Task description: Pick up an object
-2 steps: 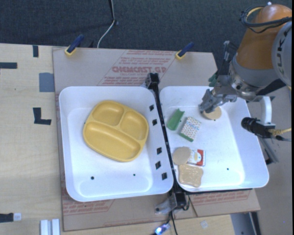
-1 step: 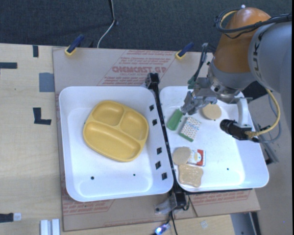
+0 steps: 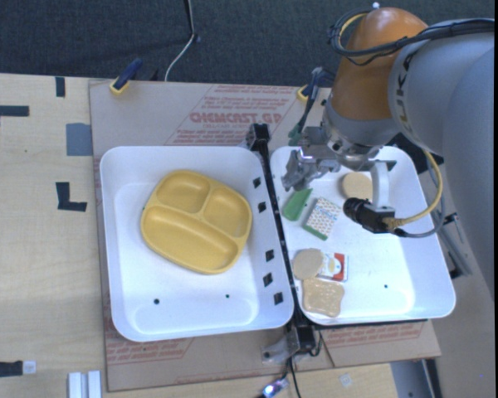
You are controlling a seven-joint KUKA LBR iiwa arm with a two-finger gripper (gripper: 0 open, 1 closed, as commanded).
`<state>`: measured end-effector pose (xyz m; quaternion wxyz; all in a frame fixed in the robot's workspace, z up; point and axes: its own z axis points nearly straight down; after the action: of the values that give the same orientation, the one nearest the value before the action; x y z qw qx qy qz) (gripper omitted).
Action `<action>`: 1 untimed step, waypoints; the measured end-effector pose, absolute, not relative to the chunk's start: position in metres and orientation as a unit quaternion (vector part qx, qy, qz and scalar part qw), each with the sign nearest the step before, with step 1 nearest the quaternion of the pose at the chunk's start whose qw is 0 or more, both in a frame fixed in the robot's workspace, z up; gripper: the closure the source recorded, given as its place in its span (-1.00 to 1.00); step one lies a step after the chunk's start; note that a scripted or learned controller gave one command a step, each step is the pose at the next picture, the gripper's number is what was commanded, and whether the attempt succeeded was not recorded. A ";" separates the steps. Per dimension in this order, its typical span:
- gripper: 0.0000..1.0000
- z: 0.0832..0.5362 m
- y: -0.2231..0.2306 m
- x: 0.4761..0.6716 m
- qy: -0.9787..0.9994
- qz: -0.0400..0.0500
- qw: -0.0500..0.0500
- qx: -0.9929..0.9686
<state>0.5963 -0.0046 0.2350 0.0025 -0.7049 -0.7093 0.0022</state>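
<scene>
My gripper (image 3: 303, 172) hangs over the upper left part of the right bin (image 3: 415, 293), just above a green block (image 3: 296, 204). Beside the block lies a small white patterned packet (image 3: 322, 217). A tan round piece (image 3: 308, 263) and a tan toast-like piece (image 3: 323, 297) lie near the bin's front, with a red and white item (image 3: 337, 266) between them. Another tan round piece (image 3: 357, 186) sits behind the arm's wrist. Nothing shows between the fingers.
A yellow divided tray (image 3: 197, 220) lies in the left bin (image 3: 129, 305). The black divider with clips (image 3: 270, 222) runs between the bins. The arm's body (image 3: 373, 65) covers the right bin's back. A black cable (image 3: 398, 222) loops over the bin's right side.
</scene>
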 end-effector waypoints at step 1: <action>1.00 0.234 0.043 0.612 -0.710 0.002 0.002 -0.705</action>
<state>0.6116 0.0431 0.2345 0.0022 -0.7046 -0.7096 0.0019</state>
